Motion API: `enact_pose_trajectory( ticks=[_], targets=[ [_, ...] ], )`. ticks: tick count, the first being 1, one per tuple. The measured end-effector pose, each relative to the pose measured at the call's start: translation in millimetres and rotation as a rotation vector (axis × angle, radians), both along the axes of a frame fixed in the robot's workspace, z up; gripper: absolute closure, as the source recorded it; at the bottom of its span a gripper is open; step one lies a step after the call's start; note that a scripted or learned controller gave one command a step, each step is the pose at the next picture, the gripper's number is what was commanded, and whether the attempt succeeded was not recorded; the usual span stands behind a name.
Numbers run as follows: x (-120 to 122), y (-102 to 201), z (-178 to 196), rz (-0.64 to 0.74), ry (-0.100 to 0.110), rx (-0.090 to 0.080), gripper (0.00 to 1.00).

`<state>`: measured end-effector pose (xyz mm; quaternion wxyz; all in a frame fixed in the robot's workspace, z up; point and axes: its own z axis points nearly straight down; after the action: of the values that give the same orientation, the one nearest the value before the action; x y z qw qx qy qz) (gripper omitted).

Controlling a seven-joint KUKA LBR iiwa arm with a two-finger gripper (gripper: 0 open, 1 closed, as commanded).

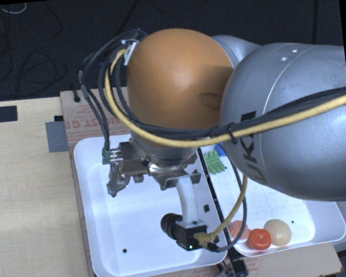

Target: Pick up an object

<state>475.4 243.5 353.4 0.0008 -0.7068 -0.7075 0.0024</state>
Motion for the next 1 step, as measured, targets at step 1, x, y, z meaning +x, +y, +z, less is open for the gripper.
enact_pose_trajectory(
  ticks=[1],
  targets=[
    [0.0,0.0,0.0,0.000,0.000,0.000,0.00]
  ],
)
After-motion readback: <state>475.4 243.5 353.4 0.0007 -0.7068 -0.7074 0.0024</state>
